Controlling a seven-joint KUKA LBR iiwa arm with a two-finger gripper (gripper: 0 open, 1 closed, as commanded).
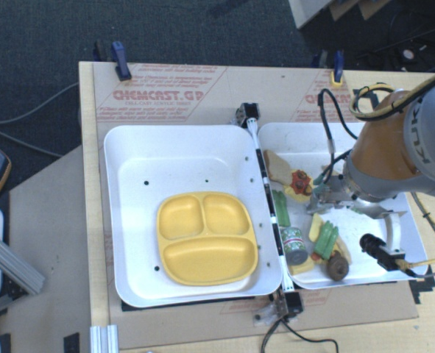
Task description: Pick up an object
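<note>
Tray [204, 239] yellow, in L bin [129, 160] | R bin [291, 134]: mixed toy items | gripper [326, 197] over them, fingers' state unclear

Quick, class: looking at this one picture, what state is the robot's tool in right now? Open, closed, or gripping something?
Tool: cannot be told. It is low in the right bin among the objects, with the wrist covering it.

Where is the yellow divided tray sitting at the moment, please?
The yellow divided tray lies flat in the left bin, toward its near right corner, close to the divider beside the right bin.
</note>
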